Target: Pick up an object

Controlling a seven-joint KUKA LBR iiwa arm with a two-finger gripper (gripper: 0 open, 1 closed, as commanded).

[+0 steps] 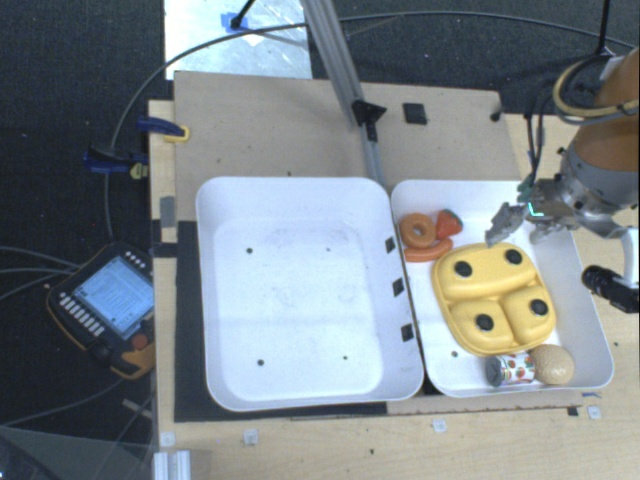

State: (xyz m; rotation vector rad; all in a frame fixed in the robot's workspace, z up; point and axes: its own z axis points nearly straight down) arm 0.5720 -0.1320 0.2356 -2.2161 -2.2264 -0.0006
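The camera looks down on a brown bench [300, 128] with two white bins side by side. The left bin [295, 288] sits in the middle of the frame. The right bin [590, 348] sits at the right side, and it holds all the toys.

A big yellow toy [493, 296] with black dots lies in the middle of the right bin. An orange ring [418, 230] lies at the upper left of that bin, touching a small red piece [447, 223]. A long orange piece [428, 252] lies just under them. A tan ball [551, 363] sits at the lower right of the bin. A small can [508, 370] with red spots lies just beside the ball, on its left.

The grey arm [600, 173] comes in from the right edge of the frame. Its tool [522, 220] hangs above the upper part of the right bin, near the top of the yellow toy. The tool's fingers are spread apart, with nothing between them.

A black and orange hand screen [105, 303] lies at the left of the frame, off the bench.
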